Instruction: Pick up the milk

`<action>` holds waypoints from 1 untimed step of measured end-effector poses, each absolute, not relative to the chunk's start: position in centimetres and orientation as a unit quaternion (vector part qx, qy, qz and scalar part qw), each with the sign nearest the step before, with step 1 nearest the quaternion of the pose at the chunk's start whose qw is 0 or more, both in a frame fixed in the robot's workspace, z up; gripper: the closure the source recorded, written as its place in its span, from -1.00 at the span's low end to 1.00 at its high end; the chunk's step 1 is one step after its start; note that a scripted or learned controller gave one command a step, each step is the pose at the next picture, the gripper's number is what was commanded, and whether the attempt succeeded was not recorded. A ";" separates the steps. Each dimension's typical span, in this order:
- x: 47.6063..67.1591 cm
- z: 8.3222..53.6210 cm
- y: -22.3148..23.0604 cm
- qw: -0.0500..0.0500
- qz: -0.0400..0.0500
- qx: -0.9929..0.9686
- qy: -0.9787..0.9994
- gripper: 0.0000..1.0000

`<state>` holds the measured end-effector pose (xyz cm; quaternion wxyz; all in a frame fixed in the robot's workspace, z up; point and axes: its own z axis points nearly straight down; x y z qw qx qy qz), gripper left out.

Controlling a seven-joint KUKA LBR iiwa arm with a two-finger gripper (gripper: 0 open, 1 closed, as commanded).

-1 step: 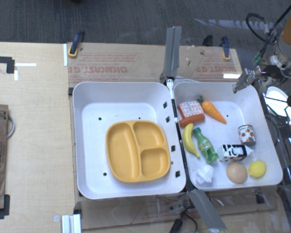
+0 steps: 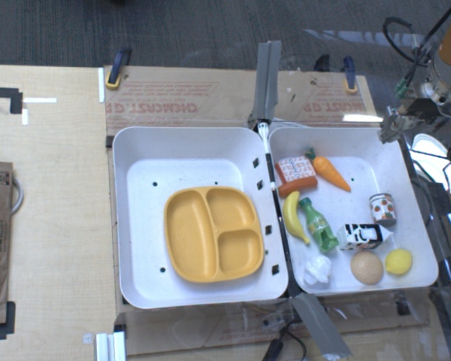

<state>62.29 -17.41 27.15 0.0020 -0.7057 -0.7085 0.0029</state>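
The milk (image 2: 361,235) is a small carton with black and white cow patches. It lies on its side in the right bin (image 2: 425,224), toward the front right. A green bottle (image 2: 317,224) is on its left and a brown egg (image 2: 367,267) just in front of it. My gripper (image 2: 393,124) hangs over the back right corner of that bin, well behind the milk and apart from it, with nothing seen in it. The arm (image 2: 443,59) comes in from the upper right.
The right bin also holds a banana (image 2: 294,216), a carrot (image 2: 331,172), a red box (image 2: 296,171), a small can (image 2: 382,209), a lemon (image 2: 398,262) and a white crumpled piece (image 2: 317,271). A yellow divided plate (image 2: 214,233) lies in the left bin (image 2: 135,224).
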 end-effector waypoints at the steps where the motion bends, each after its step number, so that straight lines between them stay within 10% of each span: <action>1: 56.7 22.6 -15.5 0.001 0.002 -0.739 -0.673 1.00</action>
